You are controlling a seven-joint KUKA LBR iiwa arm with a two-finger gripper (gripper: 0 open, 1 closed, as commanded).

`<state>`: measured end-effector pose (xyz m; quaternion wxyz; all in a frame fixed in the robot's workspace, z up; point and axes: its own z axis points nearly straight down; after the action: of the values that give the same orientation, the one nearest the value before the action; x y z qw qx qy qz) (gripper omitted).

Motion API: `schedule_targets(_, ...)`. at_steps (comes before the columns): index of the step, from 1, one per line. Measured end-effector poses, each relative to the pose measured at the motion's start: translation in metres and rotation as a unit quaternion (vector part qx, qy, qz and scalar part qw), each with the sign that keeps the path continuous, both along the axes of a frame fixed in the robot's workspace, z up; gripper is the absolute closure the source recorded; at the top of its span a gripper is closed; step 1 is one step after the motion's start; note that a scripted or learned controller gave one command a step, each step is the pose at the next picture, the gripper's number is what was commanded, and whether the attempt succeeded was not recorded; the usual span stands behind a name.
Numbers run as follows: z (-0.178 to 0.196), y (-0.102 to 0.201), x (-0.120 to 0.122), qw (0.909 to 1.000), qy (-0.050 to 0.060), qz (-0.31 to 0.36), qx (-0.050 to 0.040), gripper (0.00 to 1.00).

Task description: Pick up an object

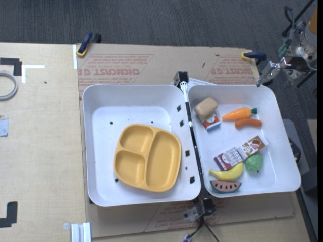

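Observation:
The right bin (282, 135) holds several toy foods. A tan bread roll (206, 106) and a small red and blue carton (212, 122) lie near its far left. Beside them lie an orange carrot (239, 114) and a shorter orange piece (248, 123). Toward the front are a brown and white snack packet (239, 154), a green fruit (254, 163), a yellow banana (227, 173) and a watermelon slice (225, 186). My gripper (266, 74) hangs over the bin's far right corner, apart from every object.
The left bin (101, 110) contains a yellow divided plate (148, 157). Both bins rest on a cardboard sheet (131, 67) held by blue and yellow clamps (85, 44). A black hinge strip (189, 135) runs between the bins. Cables trail at the bench front (202, 221).

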<state>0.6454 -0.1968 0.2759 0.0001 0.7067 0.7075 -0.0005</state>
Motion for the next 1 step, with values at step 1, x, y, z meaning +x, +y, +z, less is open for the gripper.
schedule_targets(1, 0.0096, 0.0001, 0.0005, 1.0, 0.0, 0.001, -0.0007, 1.0)
